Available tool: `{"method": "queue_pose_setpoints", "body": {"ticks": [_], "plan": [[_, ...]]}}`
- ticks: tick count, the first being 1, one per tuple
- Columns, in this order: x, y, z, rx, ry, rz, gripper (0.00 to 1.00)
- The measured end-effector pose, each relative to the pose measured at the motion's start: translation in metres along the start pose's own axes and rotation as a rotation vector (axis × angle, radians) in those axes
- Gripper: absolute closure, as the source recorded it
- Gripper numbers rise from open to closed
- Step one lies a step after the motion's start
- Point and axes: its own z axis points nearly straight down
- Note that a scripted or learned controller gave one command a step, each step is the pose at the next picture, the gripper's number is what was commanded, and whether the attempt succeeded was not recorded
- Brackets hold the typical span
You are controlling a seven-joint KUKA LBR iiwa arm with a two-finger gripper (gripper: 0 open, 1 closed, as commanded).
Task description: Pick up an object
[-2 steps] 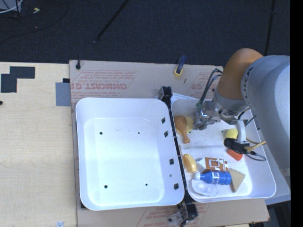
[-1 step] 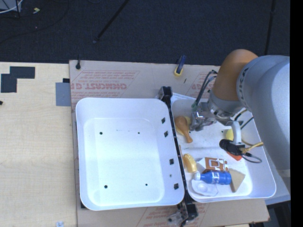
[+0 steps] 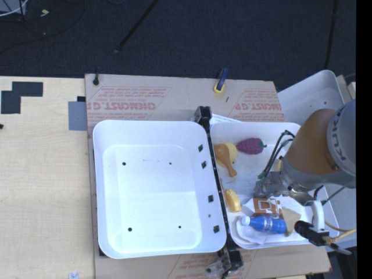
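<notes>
We see blue bottle (image 3: 264,224) at right bin (image 3: 256,242) near edge, gripper (image 3: 268,205) low just above it; grip state we cannot tell. Risk: crowding yellow piece (image 3: 232,200). Farther: purple fruit (image 3: 250,146), untouched.

The only lettering that could be read stood on the cardboard sheet (image 3: 174,95) under the two bins: red block print, upside down from the camera, repeated along its far strip, well beyond the gripper (image 3: 268,186) and to its far left. It seemed to read "CHEMCAST GP", though the letters were too blurred to be sure. A second run of the same print lay nearer, just beyond the far rim above the gripper. The blue label on the bottle (image 3: 264,223), just in front of the gripper, was illegible.
</notes>
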Motion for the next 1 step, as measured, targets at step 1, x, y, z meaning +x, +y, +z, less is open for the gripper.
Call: {"method": "queue_pose_setpoints", "body": {"ticks": [1], "plan": [[0.0866,0.0257,-0.1031,-0.006,0.001,-0.012,1.00]]}}
